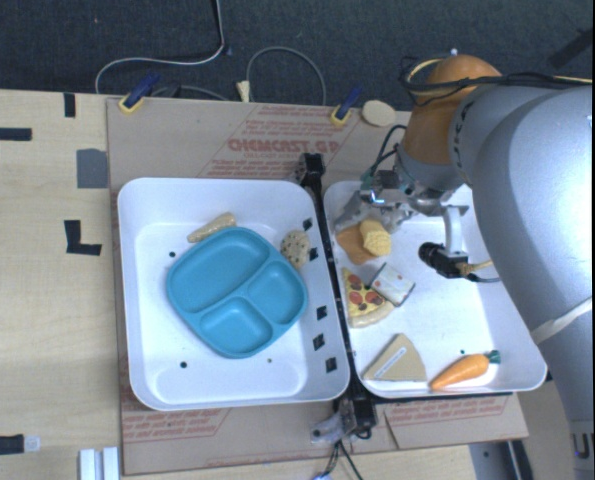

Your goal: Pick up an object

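the grey arm with its orange band (447,78) reaches in from the right over the right-hand shallow white bin (477,338), its two-finger gripper (369,213) low at the bin's upper left corner, just above a small yellow lump like a toy corn piece (375,238) resting on a tan bread-like piece (351,245); whether that gripper is spread or closed cannot be told. below these lie a toy pizza slice (362,303) touching a small white block (392,286), and along the bin's front edge a tan wedge-shaped sandwich piece (397,361) beside an orange toy carrot with a green top (463,370). the left-hand white bin (137,268) holds a blue three-section plastic tray (236,291), a tan cracker-like strip (211,228) just above it and a speckled cookie (295,247) at its right.
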Controlling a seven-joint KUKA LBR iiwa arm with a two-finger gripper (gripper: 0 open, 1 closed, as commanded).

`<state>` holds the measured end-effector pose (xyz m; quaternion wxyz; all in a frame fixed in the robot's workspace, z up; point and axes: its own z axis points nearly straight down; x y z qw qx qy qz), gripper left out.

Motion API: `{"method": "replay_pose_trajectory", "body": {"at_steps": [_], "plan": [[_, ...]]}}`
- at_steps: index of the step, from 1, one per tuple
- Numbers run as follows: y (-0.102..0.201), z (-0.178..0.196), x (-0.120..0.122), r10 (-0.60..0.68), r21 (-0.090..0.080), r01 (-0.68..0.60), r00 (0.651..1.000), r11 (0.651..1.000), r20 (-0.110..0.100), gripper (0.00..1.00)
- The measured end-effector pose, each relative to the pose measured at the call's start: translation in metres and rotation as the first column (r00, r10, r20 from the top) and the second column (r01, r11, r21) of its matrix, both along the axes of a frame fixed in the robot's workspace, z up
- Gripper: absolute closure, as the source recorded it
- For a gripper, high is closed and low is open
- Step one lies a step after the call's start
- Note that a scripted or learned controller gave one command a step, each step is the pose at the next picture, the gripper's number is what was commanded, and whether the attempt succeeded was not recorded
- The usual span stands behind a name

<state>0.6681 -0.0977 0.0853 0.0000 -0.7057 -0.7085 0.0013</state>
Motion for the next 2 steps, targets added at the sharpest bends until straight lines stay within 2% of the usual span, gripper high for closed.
{"method": "replay_pose_trajectory", "body": {"at_steps": [1,2], "plan": [[0.002,0.0,-0.006,-0.003,-0.001,0.003,1.0,1.0,0.004,0.0],[0.002,0.011,-0.005,-0.002,-0.002,0.002,1.0,1.0,0.006,1.0]]}}
